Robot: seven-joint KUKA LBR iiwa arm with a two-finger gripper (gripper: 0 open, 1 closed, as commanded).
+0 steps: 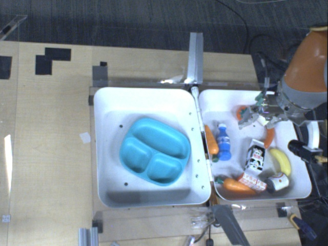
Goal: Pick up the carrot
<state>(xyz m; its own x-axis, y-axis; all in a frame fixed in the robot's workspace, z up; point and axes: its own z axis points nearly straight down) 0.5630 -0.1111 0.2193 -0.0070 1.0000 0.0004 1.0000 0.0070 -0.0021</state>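
Right bin (302, 191), taken as landmark: my claw (258, 114) hangs over its far half, whether released or clenched I cannot tell. One carrot (210, 140) lies along its left wall beside the blue bottle (223, 142); another carrot (237, 185) lies at its near edge. Banana (280, 161) rests toward its right; the blue tray (154, 150) lies in the neighbouring bin

Honestly can't read a single word here. The small black-and-white printed carton (255, 157) and the flat red-and-white packet (253, 180) in the right white bin (306, 188) clearly have print on them, but it's way too blurry to make out.
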